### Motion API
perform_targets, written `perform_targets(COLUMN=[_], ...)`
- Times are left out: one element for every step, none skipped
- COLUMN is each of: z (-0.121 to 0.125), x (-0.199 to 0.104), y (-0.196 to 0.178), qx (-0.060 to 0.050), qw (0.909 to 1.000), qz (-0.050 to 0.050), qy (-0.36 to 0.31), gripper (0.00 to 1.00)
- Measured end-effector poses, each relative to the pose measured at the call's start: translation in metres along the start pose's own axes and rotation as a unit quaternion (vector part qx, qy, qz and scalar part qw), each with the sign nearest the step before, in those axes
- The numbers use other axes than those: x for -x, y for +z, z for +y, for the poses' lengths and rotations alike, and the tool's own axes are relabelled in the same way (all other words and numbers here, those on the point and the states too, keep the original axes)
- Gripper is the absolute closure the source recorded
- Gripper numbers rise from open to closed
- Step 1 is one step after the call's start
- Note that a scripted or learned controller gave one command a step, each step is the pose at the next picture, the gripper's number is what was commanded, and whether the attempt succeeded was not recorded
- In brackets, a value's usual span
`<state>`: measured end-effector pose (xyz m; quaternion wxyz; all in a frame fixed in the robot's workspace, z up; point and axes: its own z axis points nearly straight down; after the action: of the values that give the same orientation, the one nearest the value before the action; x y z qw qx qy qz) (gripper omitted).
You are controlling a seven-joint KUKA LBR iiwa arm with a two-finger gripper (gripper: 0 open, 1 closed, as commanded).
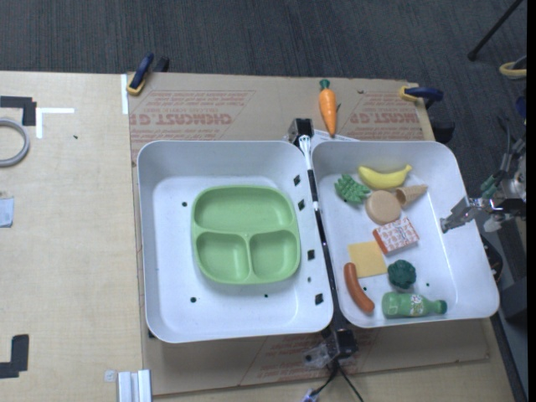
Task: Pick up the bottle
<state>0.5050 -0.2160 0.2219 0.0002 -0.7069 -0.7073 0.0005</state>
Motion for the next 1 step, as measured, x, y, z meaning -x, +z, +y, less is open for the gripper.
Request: perform_targets(z=[0.0005], x=[0.0003], y=[-0.0094], qx=[0.000], qw=[1.0000], qz=[-0.001], qy=[-0.001], gripper=[1.00])
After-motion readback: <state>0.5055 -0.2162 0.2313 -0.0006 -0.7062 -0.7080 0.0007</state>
